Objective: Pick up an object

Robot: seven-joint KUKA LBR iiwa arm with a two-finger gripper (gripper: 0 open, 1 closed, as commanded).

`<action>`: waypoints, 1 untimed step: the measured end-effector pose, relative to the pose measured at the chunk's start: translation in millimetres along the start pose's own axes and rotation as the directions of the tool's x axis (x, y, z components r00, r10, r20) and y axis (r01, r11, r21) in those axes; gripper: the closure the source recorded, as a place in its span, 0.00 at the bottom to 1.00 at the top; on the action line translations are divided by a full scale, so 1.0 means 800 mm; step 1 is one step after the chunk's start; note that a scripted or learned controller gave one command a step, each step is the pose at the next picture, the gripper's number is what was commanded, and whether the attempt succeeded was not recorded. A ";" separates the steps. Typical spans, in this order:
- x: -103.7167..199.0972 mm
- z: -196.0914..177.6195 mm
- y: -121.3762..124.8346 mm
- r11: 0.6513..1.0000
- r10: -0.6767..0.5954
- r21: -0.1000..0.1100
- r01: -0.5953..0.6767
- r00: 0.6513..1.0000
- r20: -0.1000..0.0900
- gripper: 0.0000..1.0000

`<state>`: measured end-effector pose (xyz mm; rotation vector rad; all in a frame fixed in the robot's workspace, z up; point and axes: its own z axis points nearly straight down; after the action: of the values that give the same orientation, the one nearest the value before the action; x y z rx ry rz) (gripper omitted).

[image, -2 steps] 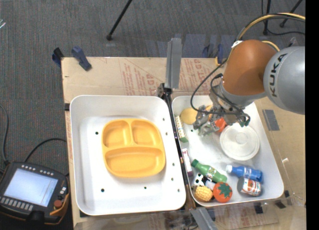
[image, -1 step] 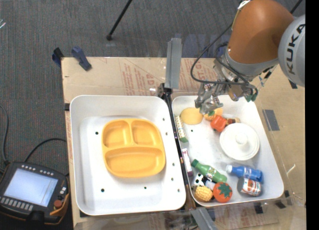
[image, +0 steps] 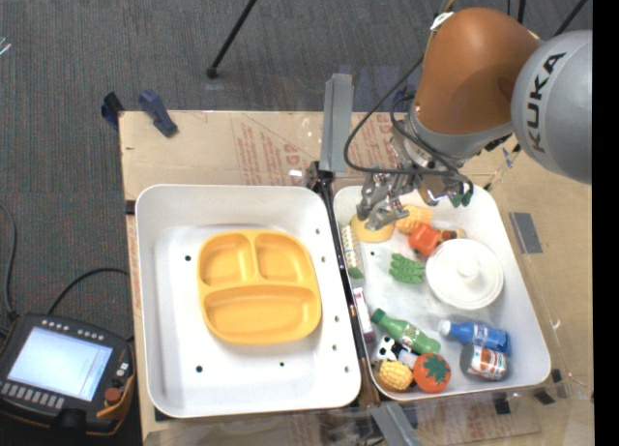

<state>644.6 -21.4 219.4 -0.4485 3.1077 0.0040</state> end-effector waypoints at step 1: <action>-0.015 0.012 0.053 0.999 -0.039 -0.001 0.039 0.999 0.000 1.00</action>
<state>644.4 22.4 210.0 -0.5099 3.0986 0.0048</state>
